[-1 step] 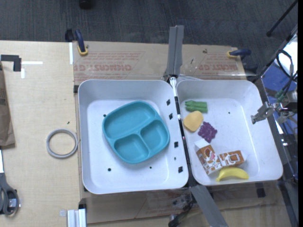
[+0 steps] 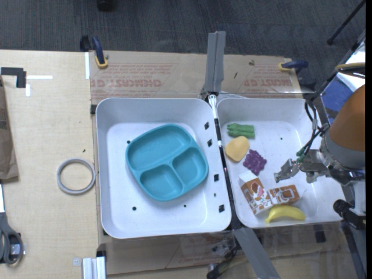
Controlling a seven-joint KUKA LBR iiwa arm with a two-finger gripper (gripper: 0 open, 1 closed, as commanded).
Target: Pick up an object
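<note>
arm: extended in from the right, orange band seen at the frame edge | wrist: angled down and leftward | gripper (image 2: 286,172): held low, nothing seen gripped between fingers

My hand (image 2: 289,171) hangs over the right bin (image 2: 273,112), near its right wall, above bare floor. Just below it lie a carton (image 2: 268,195) and, touching that, a banana (image 2: 285,214) by the front wall. Left of my hand are purple grapes (image 2: 254,161), a yellow lump (image 2: 236,149) and a green piece (image 2: 240,131). The left bin (image 2: 116,121) holds a blue three-part tray (image 2: 167,161). A grey ring (image 2: 76,175) lies on the counter (image 2: 46,127) to its left.
</note>
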